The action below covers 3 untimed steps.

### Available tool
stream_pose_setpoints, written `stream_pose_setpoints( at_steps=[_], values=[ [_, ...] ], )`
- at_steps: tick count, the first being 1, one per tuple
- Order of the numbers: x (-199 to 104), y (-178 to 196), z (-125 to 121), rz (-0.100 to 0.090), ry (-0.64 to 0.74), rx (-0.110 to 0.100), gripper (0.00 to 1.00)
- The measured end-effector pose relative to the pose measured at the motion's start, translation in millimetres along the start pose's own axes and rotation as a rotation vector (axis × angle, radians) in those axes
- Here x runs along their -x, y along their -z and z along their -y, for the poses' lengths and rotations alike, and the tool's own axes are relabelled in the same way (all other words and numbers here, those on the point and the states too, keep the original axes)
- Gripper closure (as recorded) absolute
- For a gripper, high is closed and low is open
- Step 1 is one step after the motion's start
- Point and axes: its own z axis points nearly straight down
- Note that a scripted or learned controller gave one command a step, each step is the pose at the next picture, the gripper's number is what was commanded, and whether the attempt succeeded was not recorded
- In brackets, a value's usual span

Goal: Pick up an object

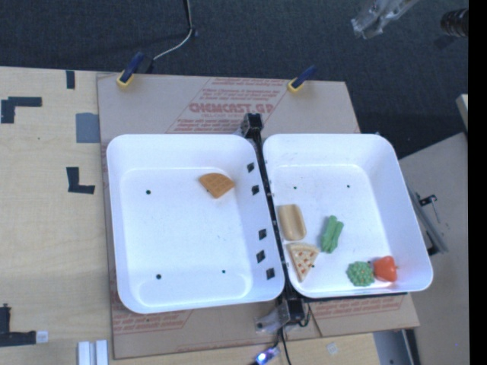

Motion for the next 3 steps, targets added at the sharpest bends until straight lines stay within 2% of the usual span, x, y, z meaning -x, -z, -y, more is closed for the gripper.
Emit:
stream_pose_setpoints(
  at_steps=[1,2,3],
  values=[
    [75,-1,0,0.0,0.001,0.0,1.0],
    [180,-1,-1,0.002,-0.002,0.0,1.0],
    [183,-172,0,-0.006,0.005,-0.018,1.0]
  ],
)
